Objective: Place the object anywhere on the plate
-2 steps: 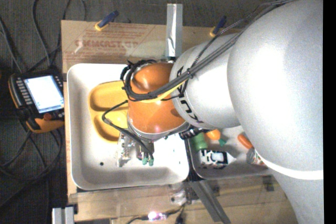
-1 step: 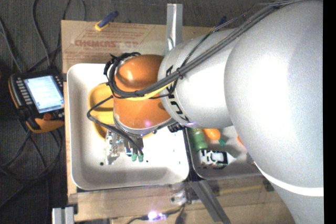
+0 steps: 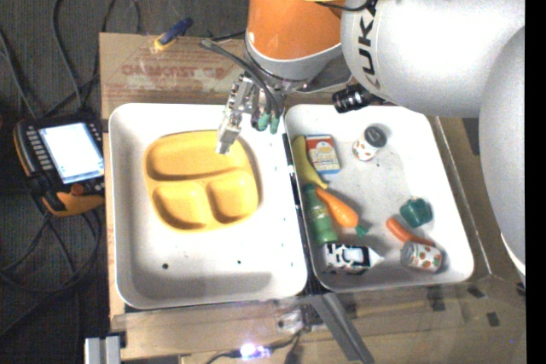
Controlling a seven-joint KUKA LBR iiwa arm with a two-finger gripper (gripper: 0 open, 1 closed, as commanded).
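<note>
Gripper (image 3: pixel 229 132) hangs over the upper rim of the yellow plate (image 3: pixel 202 180) in the left bin (image 3: pixel 136 268); nothing shows between its fingers, and how far apart they stand cannot be told. The toys lie in the right bin (image 3: pixel 444 183), to the gripper's right in the view: banana (image 3: pixel 305 164), carrot (image 3: pixel 338 209), green bottle (image 3: pixel 322 224). Judged from this, a pick there must precede any placing, the banana's long axis running up-down.

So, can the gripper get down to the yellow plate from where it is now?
Probably yes. The gripper hangs above the upper edge of the yellow plate in the left bin. Nothing lies on the plate's compartments, and the toys sit apart in the right bin, so the way down looks free.
</note>
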